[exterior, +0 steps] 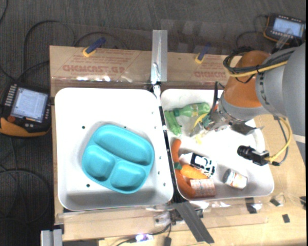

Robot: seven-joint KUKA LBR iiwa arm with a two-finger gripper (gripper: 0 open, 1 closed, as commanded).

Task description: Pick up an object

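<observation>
Your claw [211, 121] sits low in the right bin [256, 158], near its back edge; you cannot tell its state from this slanted view.

The claw hangs just beside a crumpled green packet [187, 111], glossy and wrinkled, lying in the bin's back left corner. Along that bin's left wall you have a smooth orange carrot-shaped piece [176, 150]. At the front edge lie a ribbed reddish cylinder [201, 188] and, to its right, a small pale jar [234, 178] tipped on its side. A small black-and-white box [203, 163] rests between the carrot shape and the middle of the bin. In the left bin [72, 111], a matte turquoise divided plate [118, 157] with rounded corners lies tilted near the centre. Both bins are shallow, smooth white plastic on a cardboard-covered tabletop [118, 65].
</observation>
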